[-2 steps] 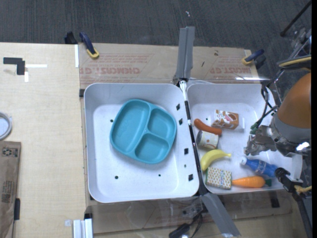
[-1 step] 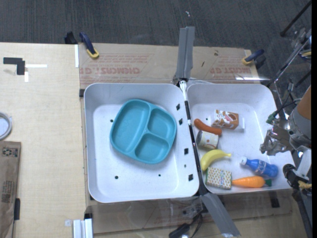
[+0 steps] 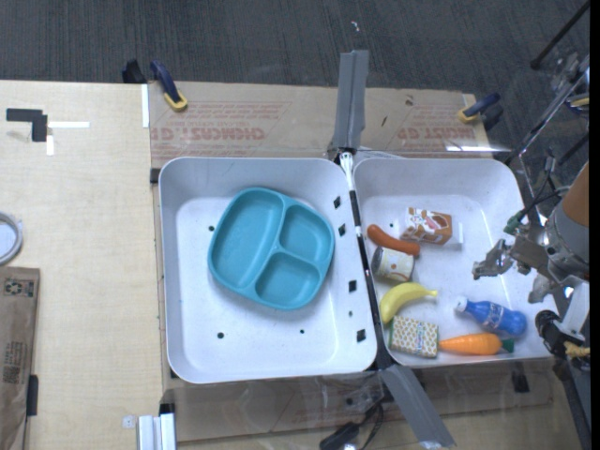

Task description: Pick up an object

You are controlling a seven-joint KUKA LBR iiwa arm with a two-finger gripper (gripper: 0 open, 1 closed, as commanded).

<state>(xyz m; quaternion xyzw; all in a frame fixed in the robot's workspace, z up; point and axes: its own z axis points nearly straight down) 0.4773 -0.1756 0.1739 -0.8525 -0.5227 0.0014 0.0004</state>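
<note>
In the right bin [image 3: 441, 178] lie an orange sausage [image 3: 392, 240], a brown-and-white snack packet [image 3: 429, 225], a small can [image 3: 394, 264], a banana [image 3: 405, 298], a tan cracker block [image 3: 414, 337], a carrot [image 3: 472, 345] and a blue bottle [image 3: 492, 316]. My gripper [image 3: 514, 278] hangs over the right side of this bin, just above the blue bottle. It stands open, one finger [image 3: 488, 266] pointing left, and nothing sits between the fingers.
A blue divided plate [image 3: 272, 247] rests in the left bin [image 3: 178, 279]. A grey divider [image 3: 352, 101] stands between the bins at the back. Clamps [image 3: 169, 87] hold cardboard behind them. Cables and arm parts crowd the right edge.
</note>
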